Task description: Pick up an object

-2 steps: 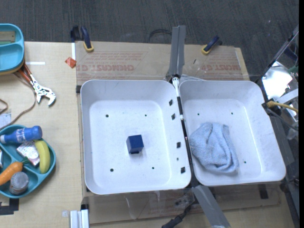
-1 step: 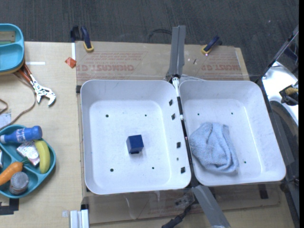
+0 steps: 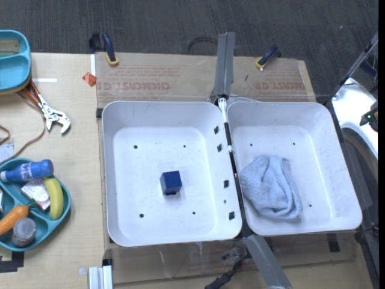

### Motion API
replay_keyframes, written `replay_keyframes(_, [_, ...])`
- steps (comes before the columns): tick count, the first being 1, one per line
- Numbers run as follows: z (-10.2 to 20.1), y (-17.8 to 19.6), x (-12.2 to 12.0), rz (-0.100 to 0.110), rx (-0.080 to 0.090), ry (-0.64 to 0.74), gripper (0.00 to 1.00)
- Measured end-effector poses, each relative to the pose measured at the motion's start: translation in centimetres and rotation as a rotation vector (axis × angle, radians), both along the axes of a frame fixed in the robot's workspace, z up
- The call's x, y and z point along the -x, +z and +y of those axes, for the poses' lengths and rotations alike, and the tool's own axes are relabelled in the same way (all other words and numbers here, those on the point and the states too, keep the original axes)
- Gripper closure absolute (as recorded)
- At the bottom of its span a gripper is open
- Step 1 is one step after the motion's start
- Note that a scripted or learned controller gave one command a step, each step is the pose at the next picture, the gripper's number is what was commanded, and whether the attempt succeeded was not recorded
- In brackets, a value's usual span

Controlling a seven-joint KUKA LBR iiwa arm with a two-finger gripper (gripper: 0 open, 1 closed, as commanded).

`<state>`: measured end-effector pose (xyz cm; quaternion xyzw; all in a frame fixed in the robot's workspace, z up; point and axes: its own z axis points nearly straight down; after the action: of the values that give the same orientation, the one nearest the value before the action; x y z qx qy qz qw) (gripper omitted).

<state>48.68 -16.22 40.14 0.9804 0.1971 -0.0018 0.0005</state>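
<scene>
You cannot tell from this view whether the claw is released, clenched or grasping anything; what you get at the right edge is a pale, glare-lit stretch of the grey robot arm (image 3: 354,104), standing just outside the rim of the right-hand shallow white plastic bin (image 3: 325,110). Inside that bin, a crumpled grey-blue cloth towel (image 3: 269,185) lies in a heap on the floor, towards the bin's left and near side, well apart from the arm. Move left across the seam where the two bins meet and you reach the left-hand shallow white plastic bin (image 3: 114,116); a small dark blue cube (image 3: 171,182) sits on its floor a little nearer than the middle, touching no wall. Behind both bins lies a flat brown cardboard sheet with red lettering (image 3: 144,77), pinned by a blue-and-yellow spring clamp (image 3: 108,48) on the left and a second one (image 3: 265,57) on the right, with a grey metal bar (image 3: 225,65) running back from the seam between them. Further left on the wooden bench (image 3: 66,161) you have a silver adjustable wrench (image 3: 54,119), a teal plastic tub (image 3: 15,59) at the far corner, and a round teal compartment tray (image 3: 65,206) holding a yellow banana (image 3: 55,197), a blue-capped bottle (image 3: 24,171), an orange carrot (image 3: 12,219) and a small metal can (image 3: 23,230).
</scene>
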Motion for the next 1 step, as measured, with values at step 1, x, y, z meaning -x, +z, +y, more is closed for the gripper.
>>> replay_keyframes(1, [4.0, -12.97, 0.95, 0.002, -0.001, -0.085, 0.0])
